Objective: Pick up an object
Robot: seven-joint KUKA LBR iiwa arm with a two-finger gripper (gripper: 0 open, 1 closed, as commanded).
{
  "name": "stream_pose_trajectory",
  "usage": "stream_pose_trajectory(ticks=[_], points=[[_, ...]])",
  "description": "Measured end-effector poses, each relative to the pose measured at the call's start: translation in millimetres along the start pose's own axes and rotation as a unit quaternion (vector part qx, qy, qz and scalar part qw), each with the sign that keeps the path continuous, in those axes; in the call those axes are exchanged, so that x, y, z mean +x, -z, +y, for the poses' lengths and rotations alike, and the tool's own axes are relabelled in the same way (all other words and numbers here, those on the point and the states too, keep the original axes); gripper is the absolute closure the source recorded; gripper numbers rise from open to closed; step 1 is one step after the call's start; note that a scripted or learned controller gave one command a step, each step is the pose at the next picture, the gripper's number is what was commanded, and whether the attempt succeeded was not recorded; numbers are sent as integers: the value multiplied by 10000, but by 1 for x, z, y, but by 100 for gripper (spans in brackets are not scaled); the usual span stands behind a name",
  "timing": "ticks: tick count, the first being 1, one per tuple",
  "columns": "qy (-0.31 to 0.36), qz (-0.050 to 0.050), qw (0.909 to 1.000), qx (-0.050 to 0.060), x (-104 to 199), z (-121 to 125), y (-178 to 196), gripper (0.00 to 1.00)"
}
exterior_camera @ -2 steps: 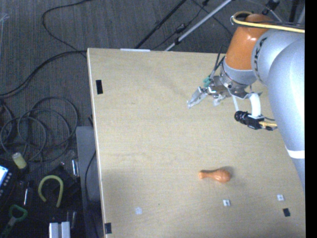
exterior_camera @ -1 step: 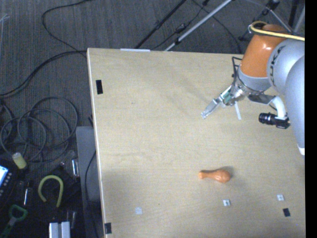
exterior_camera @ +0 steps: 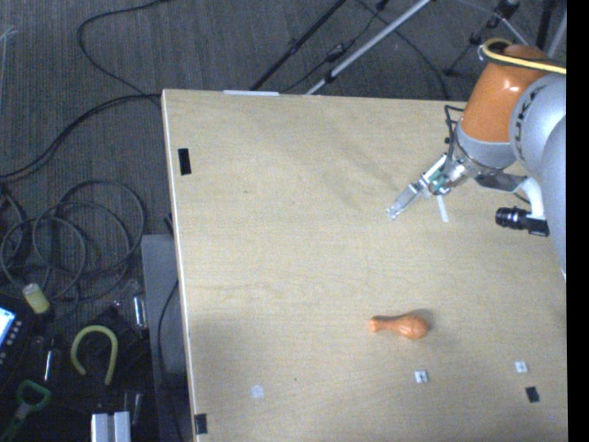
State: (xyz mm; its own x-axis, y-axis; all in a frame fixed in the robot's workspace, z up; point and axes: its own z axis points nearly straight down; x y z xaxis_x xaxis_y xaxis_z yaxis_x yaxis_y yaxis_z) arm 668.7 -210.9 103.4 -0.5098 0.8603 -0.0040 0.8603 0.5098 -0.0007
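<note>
Markers sit nearest the camera, a few small dark and pale squares (exterior_camera: 421, 376) along the table's (exterior_camera: 276, 247) lower edge. Just beyond them lies the one object on offer, an orange drumstick-shaped toy (exterior_camera: 400, 325), flat on the bare wood in the lower right part of the surface. Its long axis runs nearly left to right across the view, the thin end pointing left and the bulbous end right.

Farther back and to the right, the tool (exterior_camera: 419, 199) hangs over the table, well apart from the toy. Its two thin fingers (exterior_camera: 398, 210) look spread somewhat and point down and to the left, with nothing between them.

By my reading the pick has not begun in earnest: no grasp, no contact. Left to do are the approach toward the toy, closing on it, and the lift.
</note>
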Motion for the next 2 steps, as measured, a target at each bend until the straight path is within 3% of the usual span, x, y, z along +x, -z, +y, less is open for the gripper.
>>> stream_pose_trajectory(ticks=[1,2], points=[[1186,9,9929,-5,28,16,-19,0],[-606,11,9982,-5,9,-10,17,0]])
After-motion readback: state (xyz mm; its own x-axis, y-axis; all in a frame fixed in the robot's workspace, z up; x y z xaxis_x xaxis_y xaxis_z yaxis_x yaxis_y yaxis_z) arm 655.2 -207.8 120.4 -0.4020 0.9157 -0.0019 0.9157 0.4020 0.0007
